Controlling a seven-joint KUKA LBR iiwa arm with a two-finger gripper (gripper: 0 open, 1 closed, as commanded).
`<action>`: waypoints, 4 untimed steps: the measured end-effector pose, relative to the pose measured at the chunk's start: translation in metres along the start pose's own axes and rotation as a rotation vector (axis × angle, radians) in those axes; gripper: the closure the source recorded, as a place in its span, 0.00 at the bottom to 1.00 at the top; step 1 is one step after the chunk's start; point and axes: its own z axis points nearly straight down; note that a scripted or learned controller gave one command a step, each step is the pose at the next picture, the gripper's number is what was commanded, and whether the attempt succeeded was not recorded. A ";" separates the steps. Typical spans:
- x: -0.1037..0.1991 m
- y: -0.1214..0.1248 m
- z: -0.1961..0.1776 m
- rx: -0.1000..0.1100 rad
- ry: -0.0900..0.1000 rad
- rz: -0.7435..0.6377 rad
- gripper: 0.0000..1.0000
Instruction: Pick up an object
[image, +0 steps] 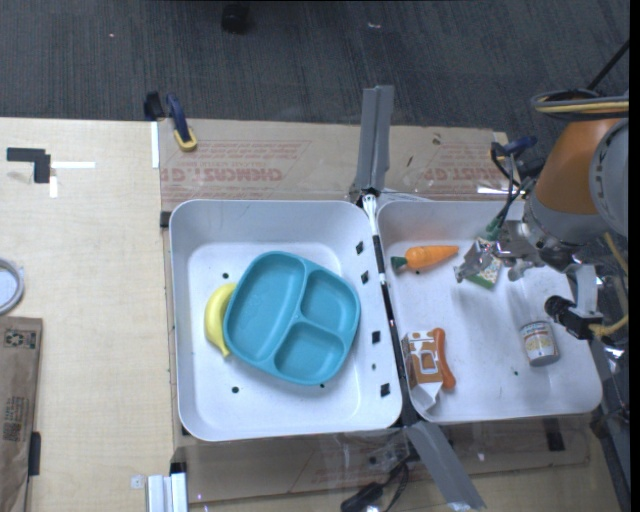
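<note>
Pale wooden bench (80, 250) under a dark carpet strip, bearing two shallow white bins side by side: left bin (190, 300), right bin (580, 395). Reaching in from the right over the right bin's far right part, gripper (490, 262) below the grey arm (600, 190) with its orange band. Cannot tell how far the claw stands open; finger ends lost against a small crumpled green-and-white packet (484, 268), which sits right at the tip, touching or nearly so, hold not confirmed. Taking that packet as landmark: just to its left, one orange carrot (430, 257) with a green end, lying lengthwise near the bin's far wall. Nearer the camera and to the right of the packet, one small cylindrical can (539, 342), silver with a pale label, standing apart from everything else. Nearer the camera and to the left of the packet, one orange-and-white carton (428, 360), lying flat by the bin's left wall, with a white wrapper corner under it. Well to the left of the packet, across the divider, one teal three-compartment plate (292, 318) filling the middle of the left bin, and one yellow banana (216, 318) tucked against the plate's left edge, partly beneath it. Count in the right bin: four things; in the left bin: two.
</note>
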 end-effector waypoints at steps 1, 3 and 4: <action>0.033 -0.055 -0.024 0.000 0.001 0.062 0.00; 0.044 0.045 0.015 0.000 -0.002 0.081 0.00; 0.044 0.046 0.008 0.000 -0.003 0.077 1.00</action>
